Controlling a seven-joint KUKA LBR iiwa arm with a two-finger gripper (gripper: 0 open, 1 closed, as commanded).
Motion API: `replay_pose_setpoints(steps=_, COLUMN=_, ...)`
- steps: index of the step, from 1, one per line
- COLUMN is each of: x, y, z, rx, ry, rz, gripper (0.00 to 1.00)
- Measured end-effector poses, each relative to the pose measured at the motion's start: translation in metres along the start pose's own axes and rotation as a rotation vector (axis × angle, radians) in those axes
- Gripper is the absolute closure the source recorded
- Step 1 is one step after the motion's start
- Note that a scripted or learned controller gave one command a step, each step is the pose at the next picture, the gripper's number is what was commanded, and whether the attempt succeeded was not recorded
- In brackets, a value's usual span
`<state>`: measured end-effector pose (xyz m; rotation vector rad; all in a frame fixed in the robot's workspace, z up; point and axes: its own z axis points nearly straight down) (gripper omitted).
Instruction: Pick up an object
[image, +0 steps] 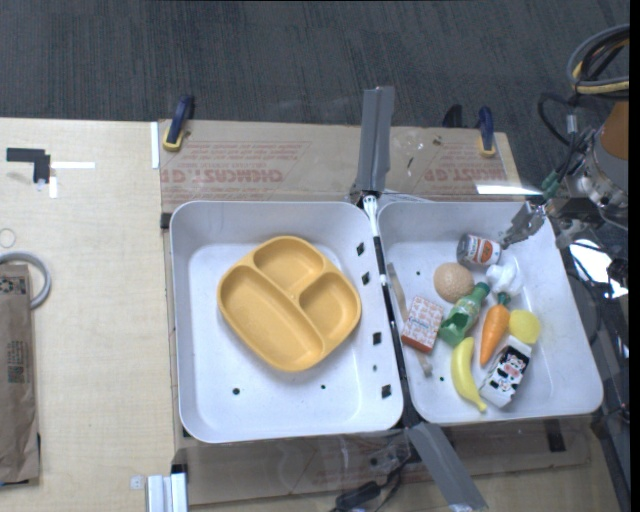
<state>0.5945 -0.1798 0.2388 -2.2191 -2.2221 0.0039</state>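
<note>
Looking down on the tabletop (80, 300), we are seeing our hand (520, 226) hanging at the far right corner of the right bin (570, 400). We cannot tell how it is set. Just beside it, toward the bin's middle, a small can (478, 249) is lying. Nearer the front from the hand, a round tan ball (453, 281), green bottle (465, 312), carrot (492, 331), lemon (524, 325), banana (464, 373) and milk carton (507, 372) are crowding together. Well to the hand's left, a yellow divided plate (290, 300) is sitting in the left bin (200, 400).
</note>
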Motion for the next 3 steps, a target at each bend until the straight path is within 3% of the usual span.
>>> replay_pose_setpoints(steps=1, x=0.01, y=-0.041, z=0.141, rx=-0.002, ry=0.0, rz=-0.158, gripper=0.0)
replay_pose_setpoints(steps=2, x=0.01, y=-0.04, z=0.131, rx=-0.003, ry=0.0, rz=-0.155, gripper=1.0)
replay_pose_setpoints(steps=3, x=0.013, y=0.012, z=0.026, rx=-0.003, ry=-0.002, rz=-0.189, gripper=1.0)
